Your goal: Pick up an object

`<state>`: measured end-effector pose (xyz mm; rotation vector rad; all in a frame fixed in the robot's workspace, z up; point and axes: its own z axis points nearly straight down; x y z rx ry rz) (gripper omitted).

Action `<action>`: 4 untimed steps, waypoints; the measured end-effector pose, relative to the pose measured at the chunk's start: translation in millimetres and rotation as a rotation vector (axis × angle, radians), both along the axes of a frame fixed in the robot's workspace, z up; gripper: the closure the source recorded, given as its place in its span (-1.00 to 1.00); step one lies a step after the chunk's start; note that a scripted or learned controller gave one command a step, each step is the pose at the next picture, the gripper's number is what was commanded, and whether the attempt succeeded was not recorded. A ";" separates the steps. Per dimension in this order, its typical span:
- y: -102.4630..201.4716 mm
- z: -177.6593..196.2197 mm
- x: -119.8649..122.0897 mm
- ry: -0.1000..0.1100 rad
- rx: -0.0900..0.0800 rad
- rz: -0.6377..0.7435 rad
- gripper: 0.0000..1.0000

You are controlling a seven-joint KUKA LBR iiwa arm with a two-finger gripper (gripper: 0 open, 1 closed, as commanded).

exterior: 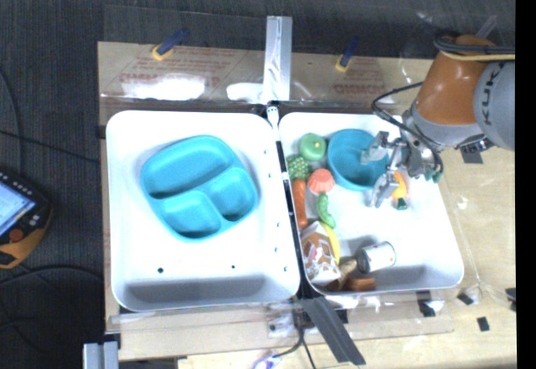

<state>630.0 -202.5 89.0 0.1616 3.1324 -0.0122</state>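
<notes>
My gripper is down in the right bin, in the right middle of the frame, just beside the right-hand rim of the blue bowl. I cannot tell from this slant whether it is spread or pressed together. A small orange-and-yellow piece sits right against it on its lower right, and I cannot say whether that piece is pinched or merely lying close by. I judge that I am at the grasp itself: low among the things, with nothing clearly lifted yet. That piece looks the likeliest catch, since the other things lie further left: the green fruit and red fruit by the bowl, the carrot along the divider, and the carton and tin can toward the bottom of the frame. The left bin holds a blue divided tray, well apart from me. The next move calls for a firm closing on the small piece, then a straight rise clear of the bowl's rim, so that I neither nudge the bowl nor drop what I hold.
</notes>
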 end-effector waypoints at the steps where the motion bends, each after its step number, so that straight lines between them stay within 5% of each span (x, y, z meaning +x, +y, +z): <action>1: 23.5 1.2 -17.4 -0.009 0.005 -0.039 -1.00; 2: 45.0 1.8 -28.8 -0.013 0.005 -0.123 -1.00; 3: -2.2 35.6 23.6 0.043 0.013 -0.124 -1.00; 4: -14.8 0.3 13.3 0.000 0.009 -0.223 -1.00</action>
